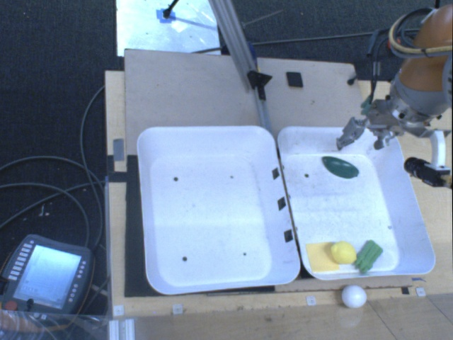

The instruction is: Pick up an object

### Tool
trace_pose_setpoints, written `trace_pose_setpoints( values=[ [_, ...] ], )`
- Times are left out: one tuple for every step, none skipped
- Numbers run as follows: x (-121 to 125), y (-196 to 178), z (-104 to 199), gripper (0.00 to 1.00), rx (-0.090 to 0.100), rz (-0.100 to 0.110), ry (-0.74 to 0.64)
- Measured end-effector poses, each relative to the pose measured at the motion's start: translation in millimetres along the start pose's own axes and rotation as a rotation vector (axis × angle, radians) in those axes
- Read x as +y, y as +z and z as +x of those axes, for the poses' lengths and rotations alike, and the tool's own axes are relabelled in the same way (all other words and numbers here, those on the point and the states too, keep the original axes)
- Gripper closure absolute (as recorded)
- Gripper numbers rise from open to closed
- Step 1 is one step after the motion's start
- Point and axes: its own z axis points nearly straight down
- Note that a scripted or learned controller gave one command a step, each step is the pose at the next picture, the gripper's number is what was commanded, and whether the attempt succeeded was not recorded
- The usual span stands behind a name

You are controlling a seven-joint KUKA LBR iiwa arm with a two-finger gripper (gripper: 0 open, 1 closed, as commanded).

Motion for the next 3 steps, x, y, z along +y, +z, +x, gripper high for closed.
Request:
trace_pose_setpoints(
  values=[
    [9, 56, -1, 0.0, 0.001, 0.004, 0.0],
    [7, 99, -7, 0.0, 0.001, 0.004, 0.001],
    [6, 132, -7, 0.0, 0.0, 0.002, 0.0]
  ],
)
